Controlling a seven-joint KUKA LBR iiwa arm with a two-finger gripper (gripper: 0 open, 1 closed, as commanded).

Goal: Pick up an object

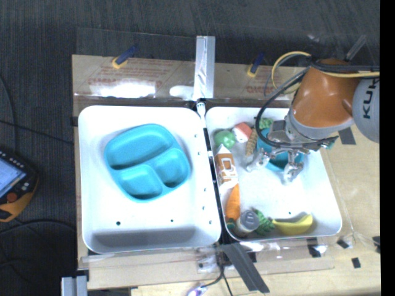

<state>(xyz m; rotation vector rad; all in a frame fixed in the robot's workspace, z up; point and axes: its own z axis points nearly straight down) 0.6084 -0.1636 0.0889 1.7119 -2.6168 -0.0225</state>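
End effector [276,164] low inside the right bin [321,193], at about 1 o'clock from the bin's centre. Its two metal fingers [291,170] stand apart, open by a moderate gap, with nothing clamped between them. A blue object [282,159] sits partly under the wrist, just behind the fingers; cannot tell whether it is touched.

Contents of right bin, by clock position from its centre:
- 11 o'clock: green ball [224,139] and a red-and-white item [242,131], close together.
- 9 o'clock: small orange-and-white box [225,169] against the left wall.
- 7 o'clock: carrot [232,203], then a grey can [248,220] with something green beside it.
- 6 o'clock: banana [293,224] along the near wall.

Left bin [92,184] holds a blue divided tray [147,160], well apart from the arm.

Judgement: step in hand is the descent or grasp attempt; no pick made. The likeliest target is the blue object, being nearest. The next move calls for centring the open fingers over it, closing, then lifting straight up to check the hold. Risk: the fingers close on bare bin floor beside it.
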